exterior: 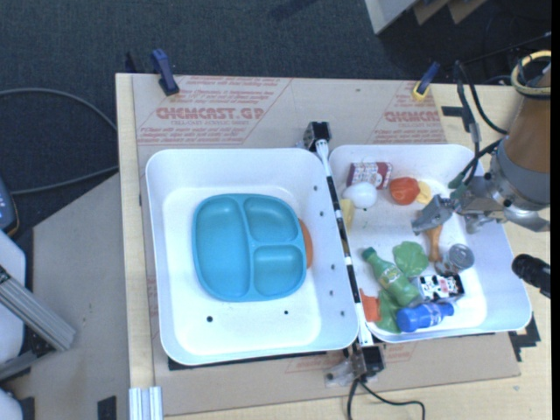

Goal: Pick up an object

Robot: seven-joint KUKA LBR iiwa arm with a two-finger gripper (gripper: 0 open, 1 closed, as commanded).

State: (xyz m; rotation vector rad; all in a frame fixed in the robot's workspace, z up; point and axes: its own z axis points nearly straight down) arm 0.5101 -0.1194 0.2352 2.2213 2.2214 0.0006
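Two bins sit side by side, and your gripper (435, 220) hangs over the right bin (499, 309). You can't tell if it is squeezed or loose. Just beside it lies a green toy (409, 257).

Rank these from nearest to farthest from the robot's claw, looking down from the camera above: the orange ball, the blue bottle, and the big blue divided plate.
From the gripper:
1. Orange ball, just left of it, at the back of the right bin.
2. Blue bottle, at that bin's front edge.
3. Blue divided plate, far off in the left bin.
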